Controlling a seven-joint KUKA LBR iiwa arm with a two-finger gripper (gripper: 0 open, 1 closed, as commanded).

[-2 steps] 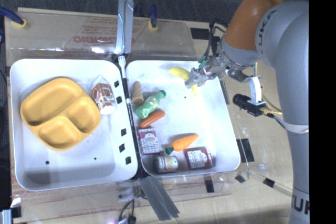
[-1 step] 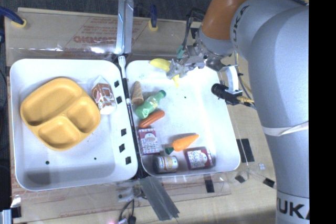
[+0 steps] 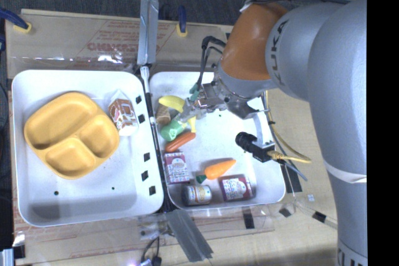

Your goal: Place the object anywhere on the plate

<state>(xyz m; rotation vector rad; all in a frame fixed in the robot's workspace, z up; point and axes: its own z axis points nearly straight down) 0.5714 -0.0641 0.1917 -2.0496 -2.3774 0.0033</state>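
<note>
Grey arm (image 3: pixel 324 71) over right bin (image 3: pixel 274 180); hand (image 3: pixel 194 103) low among the items.
Hand sits beside the banana (image 3: pixel 169 101) and green object (image 3: pixel 171 130); finger opening cannot be determined. Yellow plate (image 3: pixel 70 133) lies in left bin (image 3: pixel 75 202), a wrapped packet (image 3: pixel 123 114) just beside it.

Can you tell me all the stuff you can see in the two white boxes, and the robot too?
Bins: two, white, side by side on the bench.
Plate: one, yellow, with compartments, in the left bin.
Packet: one, brown and white, left bin, beside the plate.
Banana: one, yellow, right bin, top left.
Green item: one, below the banana; too small to name.
Carrots: two, orange, right bin.
Carton: one, red and white, right bin.
Cans: two, lying along the right bin's lower edge.
Arm: one, grey with orange band, from the right.
Gripper: one, over the banana.
</note>
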